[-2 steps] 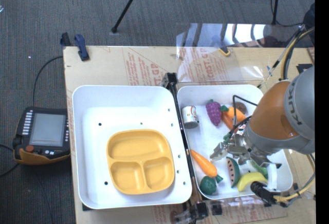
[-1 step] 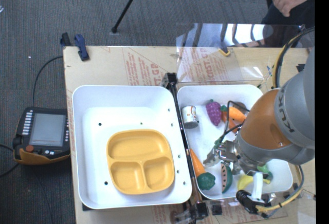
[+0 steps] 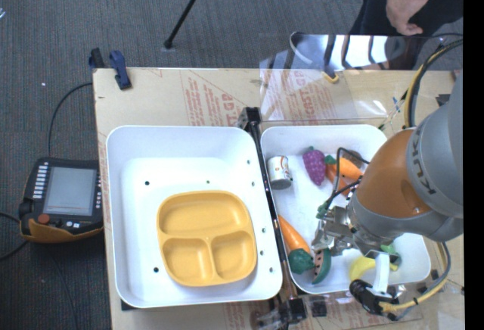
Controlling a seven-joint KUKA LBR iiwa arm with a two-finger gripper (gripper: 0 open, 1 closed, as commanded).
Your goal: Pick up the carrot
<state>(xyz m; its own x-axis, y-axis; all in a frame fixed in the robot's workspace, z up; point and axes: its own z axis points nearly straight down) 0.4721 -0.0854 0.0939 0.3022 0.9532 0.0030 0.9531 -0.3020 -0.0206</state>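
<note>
The carrot (image 3: pixel 292 234) lies at the left edge of the right bin (image 3: pixel 378 141), beside a green toy (image 3: pixel 301 260). The end effector (image 3: pixel 327 239) hangs just right of it; I cannot tell its state. A yellow tray (image 3: pixel 206 236) sits in the left bin (image 3: pixel 136 162).

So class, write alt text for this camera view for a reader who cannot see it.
A grey and orange arm's gripper hovers over the right bin, near a carrot among toy foods. The left bin holds a yellow divided plate.
</note>
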